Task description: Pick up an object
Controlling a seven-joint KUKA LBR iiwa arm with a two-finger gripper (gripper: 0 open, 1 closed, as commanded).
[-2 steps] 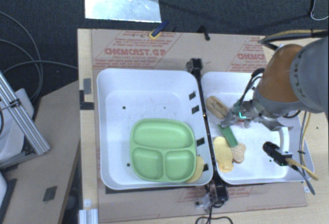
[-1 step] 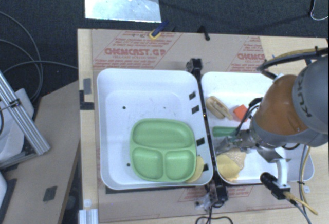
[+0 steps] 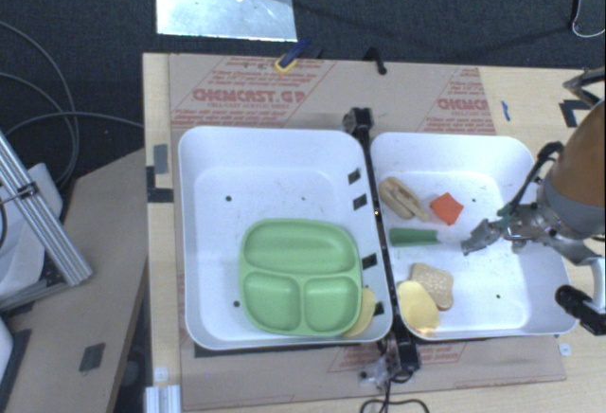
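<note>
Left bin point(image 3: 204, 212): you have a green tray point(image 3: 301, 277) lying flat in its near half, three compartments, nothing in them that you can see.
Yellow piece, left point(image 3: 365, 312): a pale yellow edge peeks out from under the tray's near right corner, against the divider.
Right bin point(image 3: 492, 160): your loose items sit in its left half, close to the divider.
Tan item point(image 3: 401, 197): farthest of the group, lying at a slant near the divider.
Orange block point(image 3: 447, 207): just right of the tan item, apart from it.
Green stick point(image 3: 413, 236): lies flat, left to right, just nearer than the block.
Cracker point(image 3: 435, 283): tan, nearer again, touching the yellow piece below it.
Yellow piece, right point(image 3: 418, 307): at the near left corner of the right bin.
Gripper point(image 3: 475, 239): over the right bin, right of the green stick and clear of it; you can see nothing between its fingers, and whether they are spread or closed you cannot tell.
Arm point(image 3: 573, 184): comes in from the right edge.
</note>
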